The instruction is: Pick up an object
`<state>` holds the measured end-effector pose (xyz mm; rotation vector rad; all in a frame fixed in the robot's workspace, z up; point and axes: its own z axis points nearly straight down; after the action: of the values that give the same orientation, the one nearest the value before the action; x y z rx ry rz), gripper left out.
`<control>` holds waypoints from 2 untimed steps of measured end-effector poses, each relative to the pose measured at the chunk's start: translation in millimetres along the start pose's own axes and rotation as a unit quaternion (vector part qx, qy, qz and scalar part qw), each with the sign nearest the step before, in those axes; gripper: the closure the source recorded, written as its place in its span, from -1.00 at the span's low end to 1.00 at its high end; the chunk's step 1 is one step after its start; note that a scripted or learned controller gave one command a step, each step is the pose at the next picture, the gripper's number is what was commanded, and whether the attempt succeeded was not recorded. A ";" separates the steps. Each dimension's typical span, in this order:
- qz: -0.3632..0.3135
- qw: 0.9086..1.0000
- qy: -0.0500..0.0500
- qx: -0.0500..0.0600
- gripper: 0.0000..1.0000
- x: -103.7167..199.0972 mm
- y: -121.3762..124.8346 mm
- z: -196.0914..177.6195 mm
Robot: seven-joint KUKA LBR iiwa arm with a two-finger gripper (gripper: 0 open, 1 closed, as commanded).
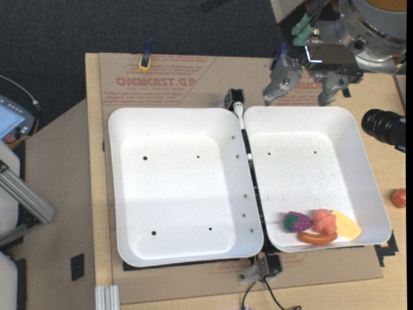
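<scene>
From my feed, nearest first: the pickable stuff is bunched in the near corner of the shallow white bin on the view's right (310, 166). I see a small purple grape-like cluster (297, 221), a pink-red lumpy toy piece (324, 220) just beside it, a flat yellow piece (348, 228) touching that on its outer side, and an orange sausage-shaped piece (317, 238) lying along the near wall in front of them. All four are close-packed; I cannot tell which ones overlap. The matching white bin on the view's left (174, 186) sits edge to edge with it, with a black clip at the near end of the seam (269, 263) and another at the far end (233, 98). Both bins rest on a brown cardboard sheet with red print (161, 76). A small orange-red object (399, 198) lies on the bench outside the right bin. At the far side, a yellow and blue clamp (146, 58) sits on the cardboard edge. The two-finger grey gripper (303, 90) hangs over the far rim of the right bin, well apart from the toy pile. Its fingers (278, 86) are spread wide, with nothing between them and touching nothing I can see.
</scene>
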<state>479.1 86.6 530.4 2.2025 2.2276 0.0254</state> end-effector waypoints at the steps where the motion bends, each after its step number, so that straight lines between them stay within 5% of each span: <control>1: 0.007 1.000 -0.004 0.017 -1.00 -25.2 -5.7 221.7; 2: 0.004 1.000 -0.002 0.008 -1.00 7.4 -3.2 205.3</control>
<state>479.4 95.1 325.1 2.2175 2.2236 0.0031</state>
